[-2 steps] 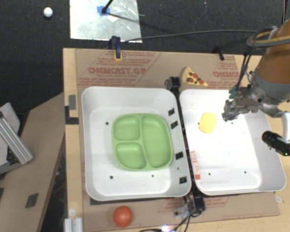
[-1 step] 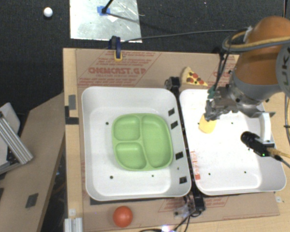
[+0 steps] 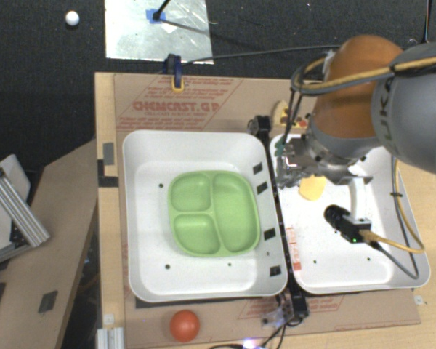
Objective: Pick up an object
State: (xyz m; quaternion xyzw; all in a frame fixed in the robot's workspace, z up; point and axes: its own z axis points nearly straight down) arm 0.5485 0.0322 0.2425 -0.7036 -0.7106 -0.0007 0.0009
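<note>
Gripper (image 3: 294, 158) at right bin (image 3: 349, 271) far-left corner; yellow obj (image 3: 312, 188) just beside, toward near edge; grip state can't tell.

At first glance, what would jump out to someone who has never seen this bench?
The big grey arm with its orange band looms over the right bin, above a small yellow object lying on the bin floor. In the left bin sits a pale green divided tray, the brightest thing there. An orange-red ball rests on the bench in front of the left bin.
</note>
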